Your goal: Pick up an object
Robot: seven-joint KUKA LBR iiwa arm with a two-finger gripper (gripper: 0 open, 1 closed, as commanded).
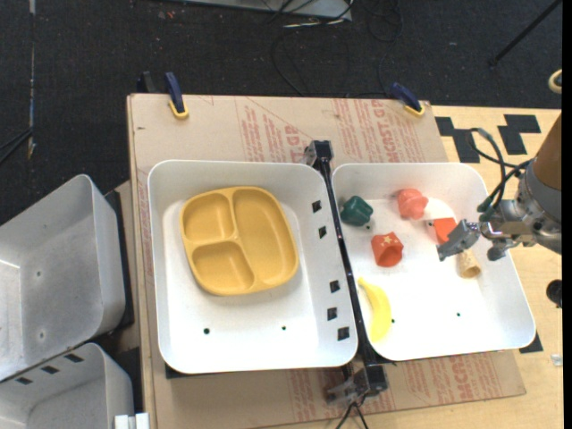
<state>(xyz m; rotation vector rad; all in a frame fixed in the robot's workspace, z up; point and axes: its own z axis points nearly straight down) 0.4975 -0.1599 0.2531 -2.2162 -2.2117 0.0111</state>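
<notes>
Jaws look spread, one dark finger out at 9 o'clock, nothing between them as far as you can see, on the gripper over the right bin. You lose the arm off the right edge. Small tan object sits just below, hard to identify. Count five others: green block, pink piece, orange piece, red cup, banana. One yellow tray in left bin.

- Sitting side by side on the bench: left bin, right bin.
- Lying in the left bin: divided plate.
- Lying in the right bin: banana nearest the front, toy block behind it, cork to the right.
</notes>
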